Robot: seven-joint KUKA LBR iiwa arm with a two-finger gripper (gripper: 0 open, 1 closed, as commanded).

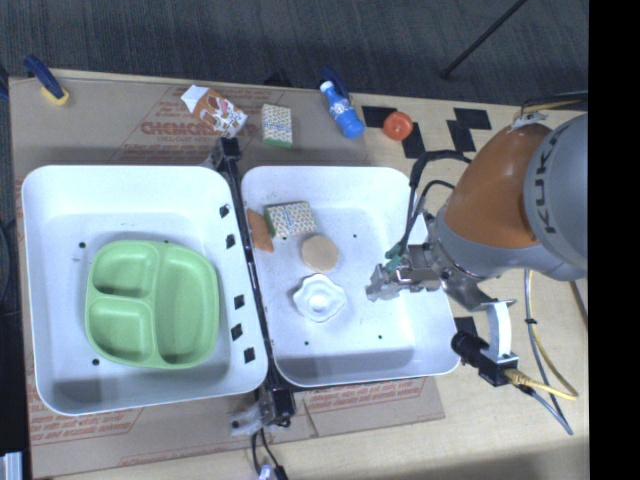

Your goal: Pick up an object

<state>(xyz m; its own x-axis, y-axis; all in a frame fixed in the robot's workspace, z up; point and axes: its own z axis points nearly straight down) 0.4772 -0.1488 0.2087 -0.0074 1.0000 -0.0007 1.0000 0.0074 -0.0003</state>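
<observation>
While the gripper hung low at the right bin's right side, I could not tell its state. Left of it lay a white cup, a tan disc and a green-patterned block.

A robotics lab: an industrial arm with loose cables reaches over a cardboard-covered desk bearing two white bins, with dark carpet and a stand leg behind.
</observation>
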